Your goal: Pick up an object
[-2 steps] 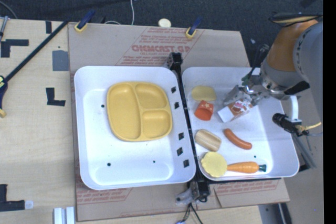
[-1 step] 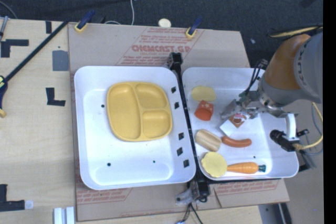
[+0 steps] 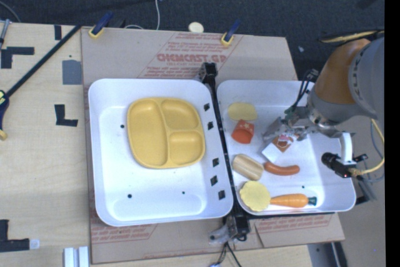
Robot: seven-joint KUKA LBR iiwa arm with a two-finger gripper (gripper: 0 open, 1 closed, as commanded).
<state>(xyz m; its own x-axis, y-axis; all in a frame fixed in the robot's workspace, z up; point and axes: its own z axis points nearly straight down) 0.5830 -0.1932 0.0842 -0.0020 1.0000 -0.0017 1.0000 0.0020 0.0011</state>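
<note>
My gripper (image 3: 286, 132) hangs low over the middle of the right bin (image 3: 334, 200), on the grey arm with its orange band coming in from the right. Right under its tip lies a small white block with a red mark (image 3: 279, 147); the view does not tell whether they touch. Around it lie a pale yellow piece (image 3: 242, 111), a red-orange piece (image 3: 243, 131), a tan bun (image 3: 247, 166), a sausage (image 3: 282, 168), a yellow disc (image 3: 255, 196) and a carrot (image 3: 289, 201).
The left bin (image 3: 106, 197) holds a yellow divided plate (image 3: 166, 132). A black divider with clips (image 3: 215, 134) runs between the bins. Both bins rest on a cardboard sheet (image 3: 187, 56) held by blue-yellow clamps.
</note>
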